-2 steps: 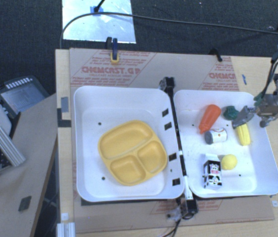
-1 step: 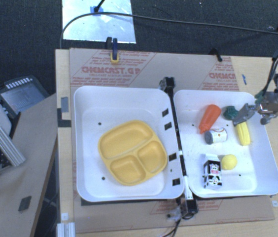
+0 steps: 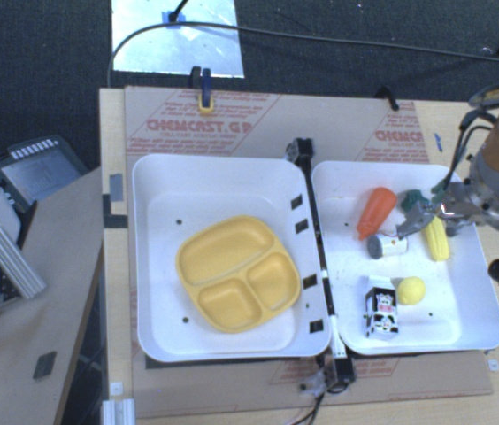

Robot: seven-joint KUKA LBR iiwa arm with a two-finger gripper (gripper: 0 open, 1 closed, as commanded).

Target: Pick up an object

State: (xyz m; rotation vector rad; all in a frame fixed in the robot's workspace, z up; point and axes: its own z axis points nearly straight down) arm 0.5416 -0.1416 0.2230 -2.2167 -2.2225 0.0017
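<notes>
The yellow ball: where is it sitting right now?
In the camera view the yellow ball lies in the right bin, toward its near edge, just right of the black-and-white box and below the yellow corn-like piece.

The flat brown cardboard sheet [image 3: 267,113] lying under the two bins is showing red printed lettering; near its upper left the word "CHEMCAST GP" is reading across the board, with smaller red lines around it too fine to make out; near its upper right the same red word is showing again, cut short by the bin; the small black-and-white box [image 3: 382,312] is bearing markings too small to read.
</notes>
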